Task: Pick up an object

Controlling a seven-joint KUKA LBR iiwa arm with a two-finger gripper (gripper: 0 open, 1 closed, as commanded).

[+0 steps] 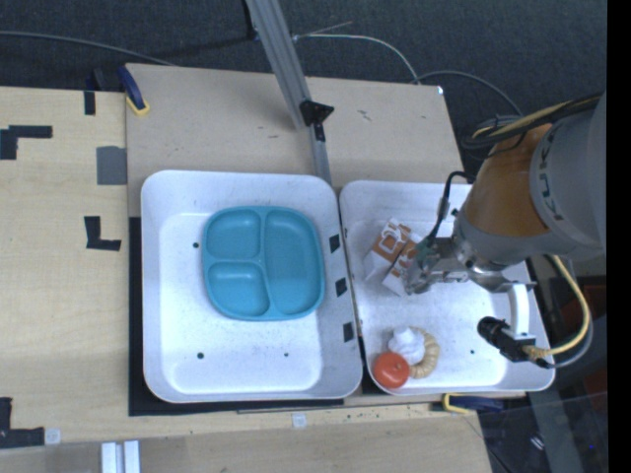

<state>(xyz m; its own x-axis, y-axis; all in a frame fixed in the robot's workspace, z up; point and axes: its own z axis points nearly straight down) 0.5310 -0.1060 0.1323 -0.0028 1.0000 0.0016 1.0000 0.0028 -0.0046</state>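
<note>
In the right bin (463, 368) lies a small white packet with orange-brown print (392, 245), near the bin's left middle. My gripper (422, 269) reaches down from the right and sits at the packet's lower right edge, touching or nearly touching it. A red round object (391, 370) rests in the bin's front left corner, with a white and tan ring-shaped item (414, 347) just beside it. The grey arm with its orange band (503, 190) covers the right part of the bin.
The left bin (168, 294) holds a blue divided plate (264, 262). A grey metal bar (281, 47) slants down from the top to the bins' shared edge. Black cables trail by the arm at the right.
</note>
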